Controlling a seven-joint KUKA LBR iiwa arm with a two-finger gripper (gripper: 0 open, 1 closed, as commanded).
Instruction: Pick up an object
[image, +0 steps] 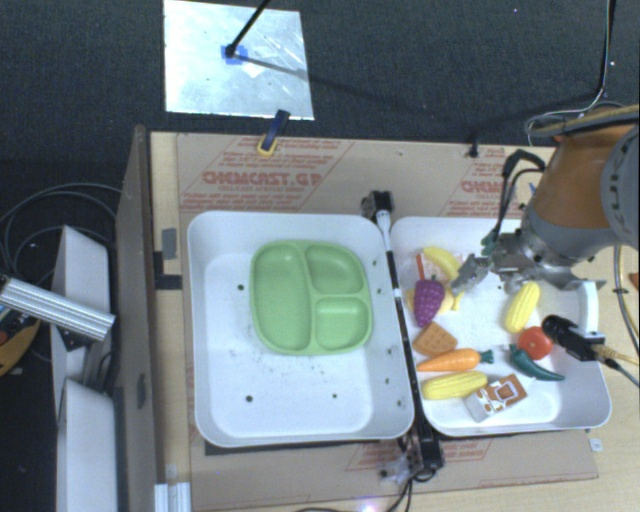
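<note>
Arm (585, 190) reaches in from the right over the right bin (590, 400). End effector (468, 278) sits low near the bin's upper middle, just right of the grapes (428, 298) and below a yellow piece (441, 262); can't tell whether it's spread or closed, or whether it touches anything, and nothing is visibly between its tips. Right bin also has a corn cob (521, 305) to the right of the end effector, a tomato (534, 342), a green pepper (538, 366), a carrot (452, 360), a cracker (434, 339), a second yellow corn (452, 385) and a small box (495, 396). Left bin (225, 400) holds a green divided plate (310, 297). Both bins sit on the desk (300, 165).
</note>
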